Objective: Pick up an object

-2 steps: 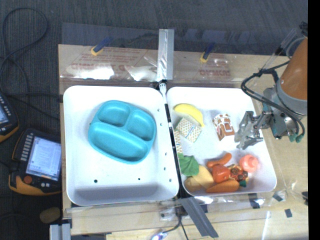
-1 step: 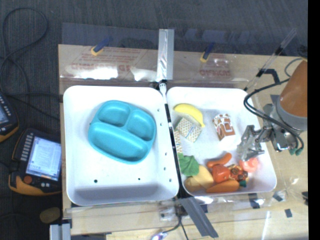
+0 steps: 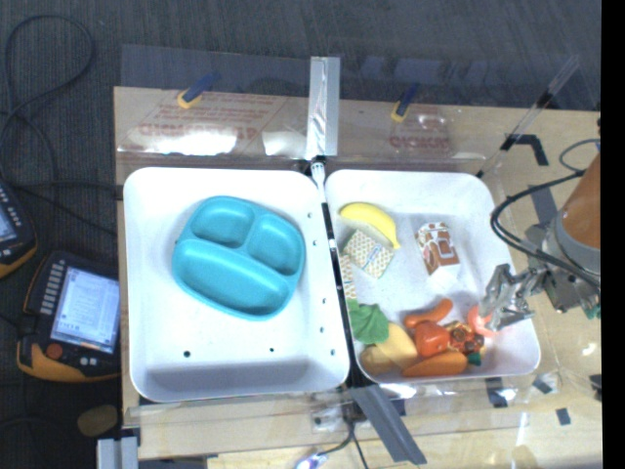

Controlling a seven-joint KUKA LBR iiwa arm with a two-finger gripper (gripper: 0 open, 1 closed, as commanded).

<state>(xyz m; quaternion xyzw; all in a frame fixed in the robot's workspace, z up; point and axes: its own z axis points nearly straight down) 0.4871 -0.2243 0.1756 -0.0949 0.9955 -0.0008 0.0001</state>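
Observation:
The right bin holds several toy foods. A yellow banana lies at its back left, with a checkered yellow-and-white piece just in front of it and a brown-and-white piece to the right. Along the front lie a green leafy piece, a yellow piece, a red-orange pepper-like piece and an orange carrot. My gripper hangs low over the bin's right side, just right of the pile. A small pink-orange piece sits right at its tip.
The left bin carries a blue divided plate. A metal post stands at the back between the bins. Black cables loop beside the arm at the right. A handheld pendant lies off the bench at the left.

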